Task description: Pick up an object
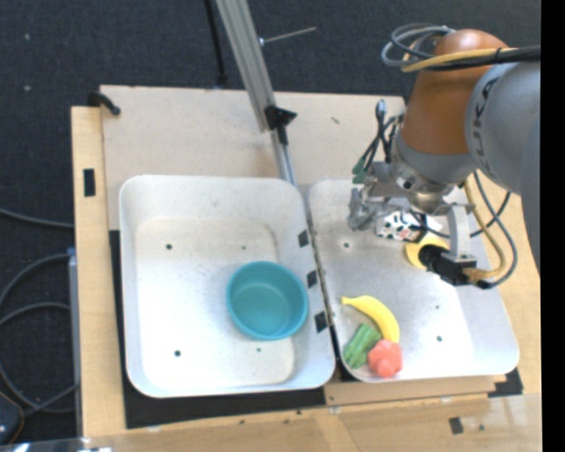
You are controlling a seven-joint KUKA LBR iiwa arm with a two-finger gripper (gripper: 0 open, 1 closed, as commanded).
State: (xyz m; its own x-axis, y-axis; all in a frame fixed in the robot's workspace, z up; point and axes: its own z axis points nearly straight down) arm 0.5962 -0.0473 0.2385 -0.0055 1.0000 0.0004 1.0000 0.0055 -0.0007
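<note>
Three toy food items lie clustered in the right bin [471,332], in the corner at the view's bottom, next to the left bin [169,243]: a banana [375,314], a green vegetable [360,344] and a red fruit [386,358]. They touch or nearly touch. They are the likeliest targets for the pick.

The arm [452,92] hangs over the far-left part of the same bin, well apart from the cluster. Whether the jaws are spread or closed cannot be told from this view, and nothing is seen held.

Recommended procedure:
1. Select the banana. It lies at the cluster's open side.
2. Set the jaws across its narrow width.
3. Descend vertically, close, and lift straight up.

Obstructions: the green vegetable lies against the banana and may be dragged along. The bin wall is close to the cluster and limits the approach. A teal bowl [266,298] in the left bin is an alternative, by a rim grasp. An aluminium rail [245,36] slants over the counter [188,130] toward the bins' junction, so keep the wrist away from it.
</note>
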